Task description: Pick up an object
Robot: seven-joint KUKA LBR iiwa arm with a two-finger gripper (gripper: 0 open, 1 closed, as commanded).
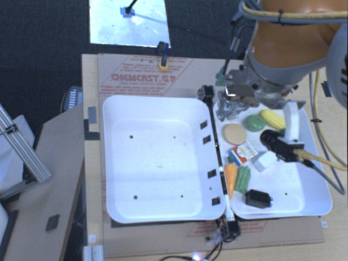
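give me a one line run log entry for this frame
arm: over right bin far end | gripper: above bin floor, nothing seen held | nearest: tan disc, green round piece | left bin: untouched

- A tan bench top (65,145), seen from above at a slant, carries a brown cardboard sheet (142,75) printed with red lettering.
- Two shallow white bins sit side by side on the cardboard: the left bin (157,156) and the right bin (304,197), their inner rims touching.
- A row of small black clips (212,174) runs along the seam between them.
- A yellow-and-blue clamp (163,56) grips the cardboard's far edge.
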